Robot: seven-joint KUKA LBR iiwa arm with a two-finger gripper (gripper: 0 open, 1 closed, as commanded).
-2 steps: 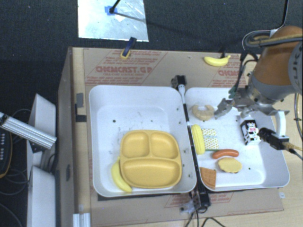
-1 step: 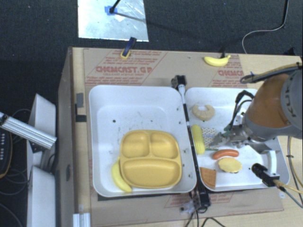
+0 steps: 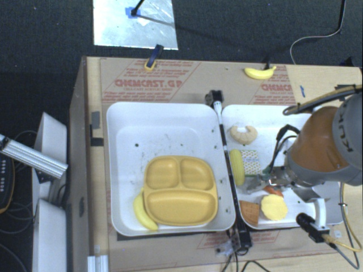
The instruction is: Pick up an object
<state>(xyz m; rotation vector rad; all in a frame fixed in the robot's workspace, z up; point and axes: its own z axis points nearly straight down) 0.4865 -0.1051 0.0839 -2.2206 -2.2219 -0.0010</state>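
Objects for picking lie in right bin (image 3: 317,111): pale doughnut-shaped piece (image 3: 243,133) at about 11 o'clock of that bin, patterned packet (image 3: 250,162) just below it, long yellow-green piece (image 3: 236,167) upright along left wall, touching or nearly touching packet's left edge. Lower down, round yellow fruit (image 3: 274,208) at about 6 o'clock, small orange piece (image 3: 273,190) just above it, tan wedge (image 3: 250,211) tucked into the 7 o'clock corner beside the fruit. End effector (image 3: 268,179) down inside right bin, near bin's middle, just right of packet and directly over orange piece; too small and cluttered with cables to tell whether apart or together, and no clear sight of anything caught in it. Grey arm (image 3: 320,152) with orange band covering much of bin's right half, reaching in from 3 o'clock. Left bin (image 3: 164,115) holding yellow divided tray (image 3: 180,190), three compartments, set toward 5 o'clock of that bin; yellow banana (image 3: 143,213) lying against tray's lower left corner, touching it. Both bins side by side on table (image 3: 164,78), covered with printed brown board. Second small banana (image 3: 260,72) on that board at 12 o'clock of right bin, outside it, well apart from contents.
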